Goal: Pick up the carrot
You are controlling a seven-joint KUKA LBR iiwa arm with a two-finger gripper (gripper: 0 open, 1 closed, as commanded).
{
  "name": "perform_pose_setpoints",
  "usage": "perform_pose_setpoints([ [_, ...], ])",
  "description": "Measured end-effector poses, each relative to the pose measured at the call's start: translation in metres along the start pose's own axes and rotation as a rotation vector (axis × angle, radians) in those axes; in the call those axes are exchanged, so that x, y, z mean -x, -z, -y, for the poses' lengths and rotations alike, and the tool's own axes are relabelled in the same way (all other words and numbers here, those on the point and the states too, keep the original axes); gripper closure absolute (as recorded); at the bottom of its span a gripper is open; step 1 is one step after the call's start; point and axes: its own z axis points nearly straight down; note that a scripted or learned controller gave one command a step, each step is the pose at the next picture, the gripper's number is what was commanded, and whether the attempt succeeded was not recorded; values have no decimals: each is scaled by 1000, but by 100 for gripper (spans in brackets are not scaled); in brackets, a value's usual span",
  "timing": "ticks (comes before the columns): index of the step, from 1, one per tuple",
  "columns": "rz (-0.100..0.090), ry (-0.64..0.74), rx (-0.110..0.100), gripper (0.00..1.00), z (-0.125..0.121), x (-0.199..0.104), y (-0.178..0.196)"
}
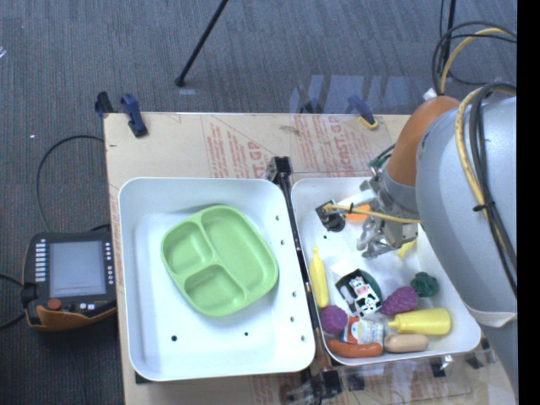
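Here, the gripper (377,245) hangs low in the right bin (396,272); whether it is spread or closed cannot be told. Just beside it, toward the bin's far left corner, an orange sliver looks like the carrot (359,217), partly hidden. A good pick likely means centring over it, straddling its width, clear of the bin wall and the toys (419,320) nearer the camera.

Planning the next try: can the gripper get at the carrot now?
Probably yes. The gripper hangs over the right bin just beside the carrot, which has nothing stacked on it; the other toys crowd the near end.
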Motion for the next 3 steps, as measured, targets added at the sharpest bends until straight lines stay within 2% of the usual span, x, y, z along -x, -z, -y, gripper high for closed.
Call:
perform_pose_setpoints([
  [1,-10,75,8,100,96,-16,90],
  [2,-7,390,12,100,-5,3,86],
  [3,-7,391,12,0,-4,3,86],
])
